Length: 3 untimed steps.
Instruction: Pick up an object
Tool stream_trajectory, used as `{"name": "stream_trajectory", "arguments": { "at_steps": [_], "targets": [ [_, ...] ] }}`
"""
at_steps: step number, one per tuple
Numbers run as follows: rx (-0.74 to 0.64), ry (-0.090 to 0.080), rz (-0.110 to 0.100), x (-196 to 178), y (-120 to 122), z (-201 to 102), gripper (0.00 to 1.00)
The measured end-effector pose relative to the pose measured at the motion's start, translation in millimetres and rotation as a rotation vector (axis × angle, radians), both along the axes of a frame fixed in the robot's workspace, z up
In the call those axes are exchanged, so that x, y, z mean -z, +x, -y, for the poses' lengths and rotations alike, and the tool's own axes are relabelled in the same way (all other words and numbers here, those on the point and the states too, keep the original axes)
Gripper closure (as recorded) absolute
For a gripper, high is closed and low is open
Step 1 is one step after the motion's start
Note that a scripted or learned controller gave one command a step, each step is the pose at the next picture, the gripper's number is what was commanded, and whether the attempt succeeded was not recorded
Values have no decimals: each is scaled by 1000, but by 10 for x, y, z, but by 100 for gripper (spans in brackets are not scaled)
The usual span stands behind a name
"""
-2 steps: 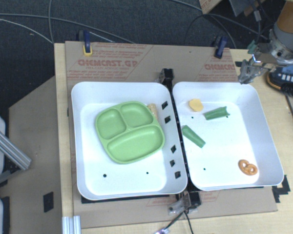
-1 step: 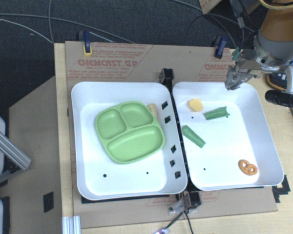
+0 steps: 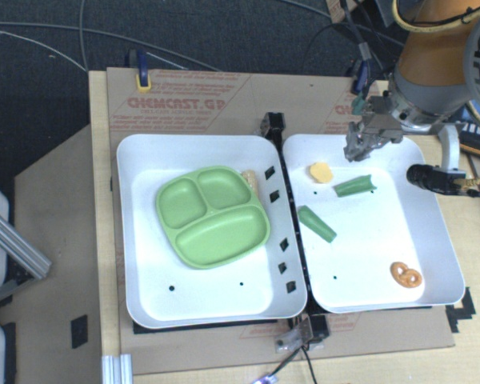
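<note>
Pretzel [image 3: 406, 275]: nearest you, a small brown twist in the right bin [image 3: 432, 238], by its front right corner.
Green pieces: one stick [image 3: 317, 223] by the bin's left wall, another [image 3: 354, 186] further back, just under the gripper.
Yellow piece [image 3: 321, 172]: beside that rear stick.
Left bin [image 3: 136, 238]: holds a green divided plate [image 3: 214, 215].
Gripper [image 3: 358, 152]: above the right bin's rear edge, holding nothing; you can't tell its spread from here.
Risk: your descent may clip the rear stick's end and knock it aside.
</note>
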State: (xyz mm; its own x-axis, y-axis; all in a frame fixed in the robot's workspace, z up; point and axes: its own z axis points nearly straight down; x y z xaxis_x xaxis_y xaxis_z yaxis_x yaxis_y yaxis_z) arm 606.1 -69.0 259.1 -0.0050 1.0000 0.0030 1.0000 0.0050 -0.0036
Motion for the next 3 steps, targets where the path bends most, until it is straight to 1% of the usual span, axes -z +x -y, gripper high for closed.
{"name": "stream_trajectory", "arguments": {
  "at_steps": [1, 2, 3],
  "targets": [
    [0, 0, -1, 101, -251, -512, 100],
    [-1, 1, 0, 50, -420, -1040, 100],
    [0, -1, -2, 228, -588, -1524, 100]
  ]
}}
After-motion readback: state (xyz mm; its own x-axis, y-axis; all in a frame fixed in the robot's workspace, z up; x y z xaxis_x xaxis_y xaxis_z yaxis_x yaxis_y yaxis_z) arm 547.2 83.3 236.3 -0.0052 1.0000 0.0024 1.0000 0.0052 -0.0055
